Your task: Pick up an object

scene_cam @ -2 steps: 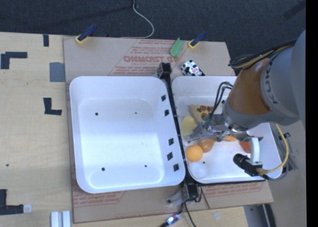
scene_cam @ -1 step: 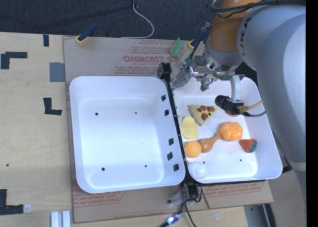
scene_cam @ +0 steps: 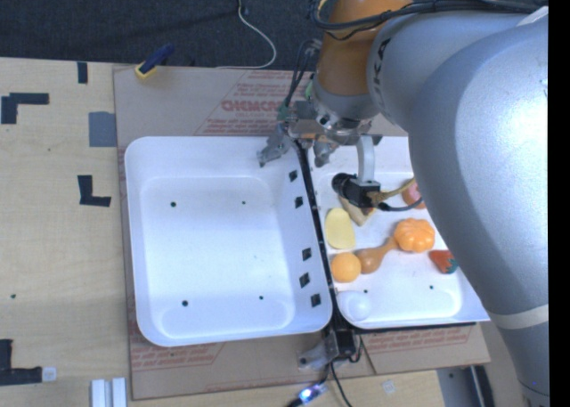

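Yellow piece [scene_cam: 339, 229]: lies flat in the right bin [scene_cam: 403, 311], against its left rim, about midway along.
Neighbours: orange toy [scene_cam: 383, 252] just beside it toward the near edge; red bit [scene_cam: 441, 261] by the right rim.
Feel: likely light, stiff and smooth, so expect it to slip.
Hold: take it across its narrow width, low down.
Gripper [scene_cam: 295, 156]: spread wide, holding nothing, above the bin's far-left corner.
Caution: the rim crowds your left finger.
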Action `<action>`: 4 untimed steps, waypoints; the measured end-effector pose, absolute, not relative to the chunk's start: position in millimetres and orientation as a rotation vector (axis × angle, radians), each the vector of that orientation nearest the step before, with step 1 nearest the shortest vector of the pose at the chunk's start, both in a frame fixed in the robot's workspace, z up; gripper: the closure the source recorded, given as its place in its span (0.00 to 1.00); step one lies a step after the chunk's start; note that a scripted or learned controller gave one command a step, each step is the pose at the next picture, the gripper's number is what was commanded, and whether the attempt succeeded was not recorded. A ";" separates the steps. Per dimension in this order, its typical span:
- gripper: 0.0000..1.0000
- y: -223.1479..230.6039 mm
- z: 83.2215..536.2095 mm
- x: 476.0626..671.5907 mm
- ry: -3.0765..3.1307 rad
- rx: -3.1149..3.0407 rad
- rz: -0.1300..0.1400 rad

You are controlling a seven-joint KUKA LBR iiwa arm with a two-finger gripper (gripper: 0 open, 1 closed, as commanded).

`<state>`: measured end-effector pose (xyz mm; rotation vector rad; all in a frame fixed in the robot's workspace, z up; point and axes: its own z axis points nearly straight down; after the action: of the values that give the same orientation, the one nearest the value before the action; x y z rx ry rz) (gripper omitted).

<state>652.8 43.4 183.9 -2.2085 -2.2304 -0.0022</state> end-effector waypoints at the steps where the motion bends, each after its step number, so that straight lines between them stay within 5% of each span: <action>1: 1.00 38.1 193.5 652.6 -2.226 -2.214 0.004; 2: 1.00 106.0 338.1 668.6 -2.238 -2.216 -0.024; 3: 1.00 103.2 393.2 668.7 -2.228 -2.220 -0.008; 4: 1.00 145.8 545.5 667.5 -2.236 -2.220 -0.024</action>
<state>667.5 145.8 545.5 -2.2199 -2.2356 -0.0238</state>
